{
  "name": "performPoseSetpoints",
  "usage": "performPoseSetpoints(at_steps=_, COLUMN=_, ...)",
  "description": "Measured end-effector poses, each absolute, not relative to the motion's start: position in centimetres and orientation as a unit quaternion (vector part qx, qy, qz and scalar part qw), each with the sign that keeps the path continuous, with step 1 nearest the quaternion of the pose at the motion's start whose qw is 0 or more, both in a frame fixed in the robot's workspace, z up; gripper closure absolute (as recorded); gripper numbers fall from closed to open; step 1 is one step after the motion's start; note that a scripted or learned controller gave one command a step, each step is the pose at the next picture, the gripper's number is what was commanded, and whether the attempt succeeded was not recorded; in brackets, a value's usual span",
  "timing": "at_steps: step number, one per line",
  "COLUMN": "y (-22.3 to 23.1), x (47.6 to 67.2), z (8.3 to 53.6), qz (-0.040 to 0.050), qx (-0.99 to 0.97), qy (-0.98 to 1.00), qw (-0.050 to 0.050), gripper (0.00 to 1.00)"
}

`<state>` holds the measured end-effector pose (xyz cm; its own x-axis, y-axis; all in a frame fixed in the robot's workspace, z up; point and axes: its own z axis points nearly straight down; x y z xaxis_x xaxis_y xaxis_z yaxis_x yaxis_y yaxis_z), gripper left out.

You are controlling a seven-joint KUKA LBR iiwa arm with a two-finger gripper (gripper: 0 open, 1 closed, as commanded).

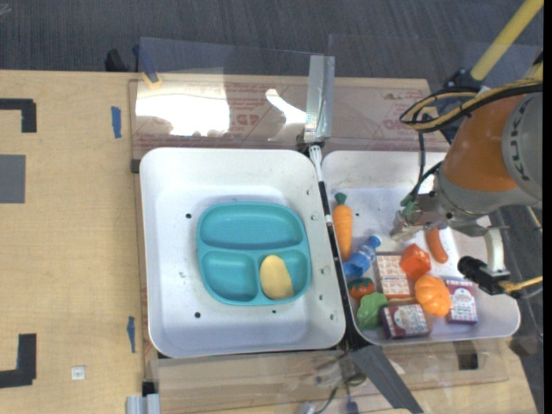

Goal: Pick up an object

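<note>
A: Teal first, at the left: a divided tray [250, 253] sits in the left bin [164, 231], with a yellow potato-like piece [276, 277] in its lower right compartment. That bin has open white floor all round the tray.

B: And across the divider?

A: The right bin [379, 192] holds the clutter. A toy carrot [343, 224] lies just beside the dividing wall, a blue bottle [361, 256] below it, then a green piece [369, 310], small printed boxes [393, 276], an orange pepper-like piece [415, 260] and an orange fruit [433, 294], all touching or nearly so.

B: Where is the claw?

A: The claw [416, 216] hangs over the upper part of that pile, near the red-orange sausage shape [438, 245]. I cannot tell how its jaws stand; the wrist hides them, and nothing shows held.

B: Risks?

A: I judge the crowding the main one: a descent could land on two pieces at once, or push one aside and close on nothing. The bin's right wall is near the arm, so there is little room there; the upper floor of the right bin is freer.
</note>
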<state>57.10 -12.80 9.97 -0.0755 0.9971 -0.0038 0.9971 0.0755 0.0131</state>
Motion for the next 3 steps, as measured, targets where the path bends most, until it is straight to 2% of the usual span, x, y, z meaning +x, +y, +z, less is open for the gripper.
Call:
performPoseSetpoints(at_steps=1, y=-20.9, x=58.4, z=8.9, qz=0.0038, qx=0.627, qy=0.779, qw=0.002, gripper=1.0)
performPoseSetpoints(at_steps=2, y=-16.1, x=63.2, z=21.1, qz=0.0054, qx=0.661, qy=0.75, qw=0.007, gripper=1.0)
performPoseSetpoints(at_steps=3, y=-14.2, x=53.8, z=15.0, qz=-0.0005, qx=0.588, qy=0.809, qw=-0.002, gripper=1.0)
